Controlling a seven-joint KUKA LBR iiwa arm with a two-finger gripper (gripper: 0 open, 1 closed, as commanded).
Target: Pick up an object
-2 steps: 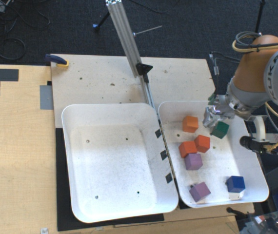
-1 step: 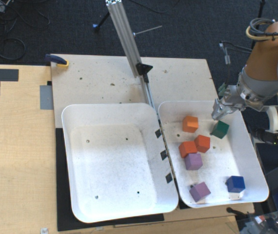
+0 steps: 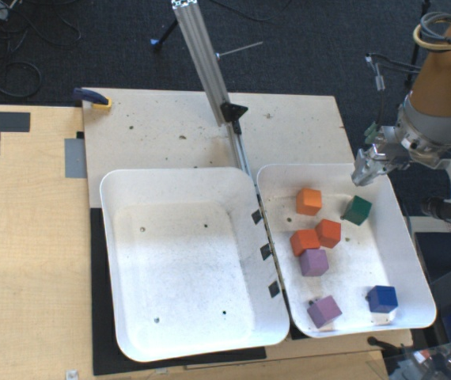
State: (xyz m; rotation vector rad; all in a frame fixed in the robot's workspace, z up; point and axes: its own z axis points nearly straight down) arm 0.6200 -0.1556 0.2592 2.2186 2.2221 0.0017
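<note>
— Near the right bin's far right corner, what is being approached?

— A small dark green cube (image 3: 358,210), lying free on the floor of the right white bin (image 3: 415,275); the two-finger gripper (image 3: 365,169) hangs just above it. Its state cannot be told. A descent seems required.

— And what is contained?

— Three orange cubes (image 3: 308,201), two purple cubes (image 3: 313,262), one blue cube (image 3: 382,298). Nothing is seen in the left white bin (image 3: 123,204).

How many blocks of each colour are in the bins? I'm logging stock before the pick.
Orange blocks: 3
Purple blocks: 2
Green block: 1
Blue block: 1
Total: 7, all in the right bin.
</note>
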